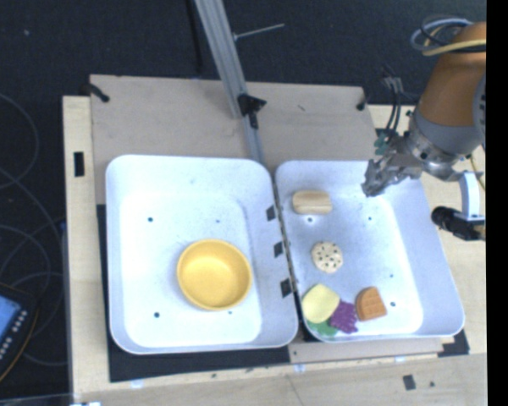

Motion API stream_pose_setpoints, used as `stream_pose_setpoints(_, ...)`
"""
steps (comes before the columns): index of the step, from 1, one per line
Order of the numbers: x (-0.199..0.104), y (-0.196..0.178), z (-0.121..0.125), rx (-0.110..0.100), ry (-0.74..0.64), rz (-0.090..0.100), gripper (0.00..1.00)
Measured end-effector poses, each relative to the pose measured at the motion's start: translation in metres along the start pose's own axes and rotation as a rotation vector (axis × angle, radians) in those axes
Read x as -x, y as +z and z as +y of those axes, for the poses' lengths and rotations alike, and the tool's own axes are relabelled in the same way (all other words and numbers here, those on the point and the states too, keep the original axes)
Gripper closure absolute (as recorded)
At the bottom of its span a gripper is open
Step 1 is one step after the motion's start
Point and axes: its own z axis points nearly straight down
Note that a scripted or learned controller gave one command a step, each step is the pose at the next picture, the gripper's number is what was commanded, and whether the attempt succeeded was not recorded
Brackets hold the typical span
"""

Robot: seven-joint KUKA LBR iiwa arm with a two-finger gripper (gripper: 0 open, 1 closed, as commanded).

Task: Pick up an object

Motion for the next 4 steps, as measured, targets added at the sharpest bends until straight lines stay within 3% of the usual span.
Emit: stream_pose_setpoints(4,-0.200,-0.002,-0.087,-0.001,-0.004,0.004,1.00)
